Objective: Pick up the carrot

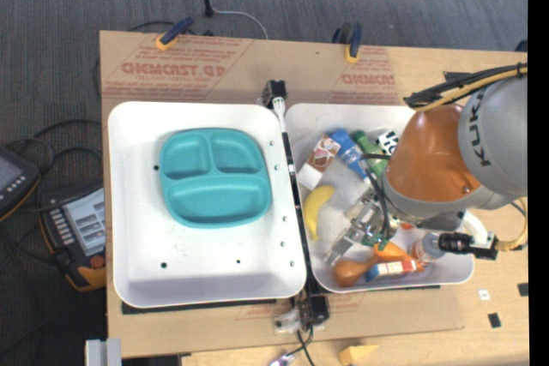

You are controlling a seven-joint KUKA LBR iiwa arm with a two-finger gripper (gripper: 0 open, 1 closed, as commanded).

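- Camera view shows the gripper (358,234) low inside the right bin (446,277), its metal fingers (343,241) spread apart with nothing between them.
- Just toward that bin's front wall from the fingertips lies the carrot (390,252), a small orange piece apart from the fingers.
- Beside the carrot, nearer the bin's front wall, sit a brown rounded item (346,273) and a red-and-white packet (396,268).
- A banana (317,208) lies against the bin's left side.
- Across the bin's left wall, the left bin (137,279) holds a teal divided tray (215,177).
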